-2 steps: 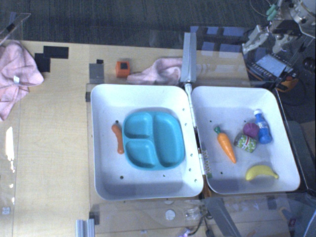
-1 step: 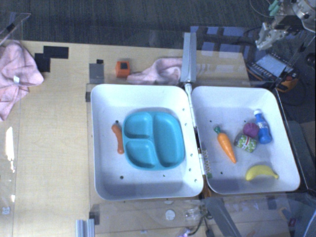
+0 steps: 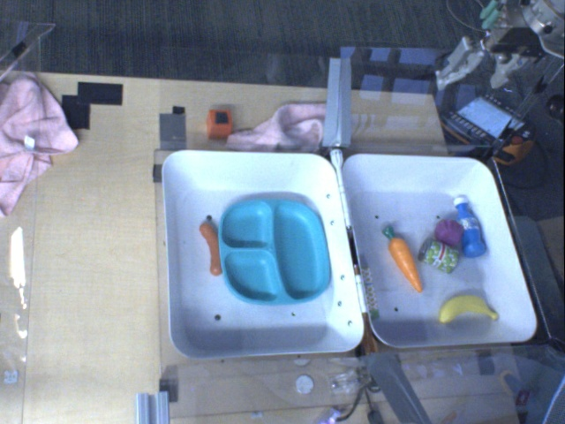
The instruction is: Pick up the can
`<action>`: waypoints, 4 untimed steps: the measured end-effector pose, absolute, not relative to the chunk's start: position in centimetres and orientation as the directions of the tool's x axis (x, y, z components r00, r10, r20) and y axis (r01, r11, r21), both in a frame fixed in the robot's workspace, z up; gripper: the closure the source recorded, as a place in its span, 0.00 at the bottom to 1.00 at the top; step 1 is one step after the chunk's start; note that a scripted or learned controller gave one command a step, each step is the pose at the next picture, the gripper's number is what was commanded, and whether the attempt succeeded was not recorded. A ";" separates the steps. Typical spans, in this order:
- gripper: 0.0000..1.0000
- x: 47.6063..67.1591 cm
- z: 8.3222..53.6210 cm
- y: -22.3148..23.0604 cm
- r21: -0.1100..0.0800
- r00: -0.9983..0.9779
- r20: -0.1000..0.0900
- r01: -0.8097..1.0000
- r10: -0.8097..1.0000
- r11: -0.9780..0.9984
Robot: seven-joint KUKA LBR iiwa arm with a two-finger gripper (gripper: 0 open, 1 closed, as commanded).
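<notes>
**Camera view: can not yet lifted, arm parked off the bins**

Camera view has the can [image 3: 440, 254] lying in the right bin [image 3: 388, 193], toward that bin's right side. It touches a purple item [image 3: 448, 233] just above it, with a blue bottle [image 3: 469, 230] right beside the pair. An orange carrot [image 3: 404, 260] lies near it on the left, and a banana [image 3: 468, 308] sits below, apart from it.

The gripper [image 3: 484, 53] is up in the top right corner, beyond the bench edge and well apart from the can. From this slant I cannot tell whether it stands apart or closed; the shapes there blur into cables and brackets. Nothing appears to be in it.

My read is that the task is at its start. No approach has been made, and the reach over the right bin, the descent, the grasp and the lift are all left to do. The crowding worries me, since the purple item and the bottle press against the can on one side.

As for writing, the can carries a green and white label, but I can read nothing on it at this size. A lit screen [image 3: 484, 115] near the arm shows no legible text either. The left bin [image 3: 177, 263] holds a blue divided plate [image 3: 274, 250] and a small orange piece [image 3: 211, 246], neither marked.
</notes>
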State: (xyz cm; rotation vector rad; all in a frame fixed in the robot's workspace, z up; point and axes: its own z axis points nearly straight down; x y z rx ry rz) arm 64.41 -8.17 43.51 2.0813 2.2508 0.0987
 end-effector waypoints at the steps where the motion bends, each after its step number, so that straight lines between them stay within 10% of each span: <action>1: 1.00 64.6 44.7 -8.1 0.106 -0.083 -0.014 0.991 0.996 0.084; 2: 0.00 64.6 44.7 -8.1 0.106 -0.083 -0.014 0.991 0.996 0.084; 3: 1.00 64.7 45.9 -8.1 0.114 -0.088 -0.018 0.989 0.996 0.090; 4: 1.00 64.9 47.2 -8.0 0.123 -0.094 -0.021 0.988 0.995 0.096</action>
